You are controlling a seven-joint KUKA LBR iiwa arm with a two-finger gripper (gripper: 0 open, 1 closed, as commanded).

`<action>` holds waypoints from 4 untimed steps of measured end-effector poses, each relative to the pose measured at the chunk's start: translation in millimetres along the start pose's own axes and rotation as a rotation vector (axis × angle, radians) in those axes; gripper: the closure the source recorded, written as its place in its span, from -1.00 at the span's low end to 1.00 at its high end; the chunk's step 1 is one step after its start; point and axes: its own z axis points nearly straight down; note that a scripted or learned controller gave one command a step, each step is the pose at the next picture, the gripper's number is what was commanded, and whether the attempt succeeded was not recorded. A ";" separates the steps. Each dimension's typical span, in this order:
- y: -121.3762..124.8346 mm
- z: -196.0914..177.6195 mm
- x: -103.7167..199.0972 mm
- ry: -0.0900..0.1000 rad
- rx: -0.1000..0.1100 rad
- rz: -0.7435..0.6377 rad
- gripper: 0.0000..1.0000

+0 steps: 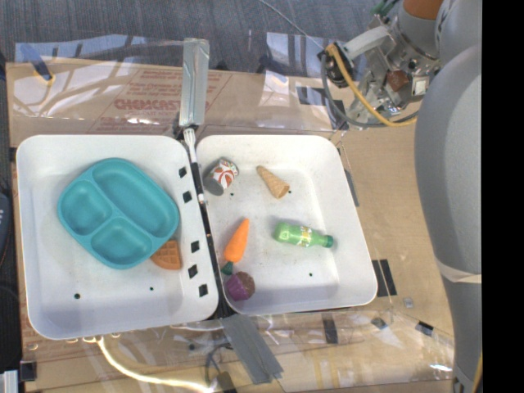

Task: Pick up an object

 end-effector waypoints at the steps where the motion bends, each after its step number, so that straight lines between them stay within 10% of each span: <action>1: -3.3 -7.9 1.5 -0.007 0.003 -0.011 1.00; 4: 43.4 -9.5 -11.6 -0.005 0.002 -0.015 1.00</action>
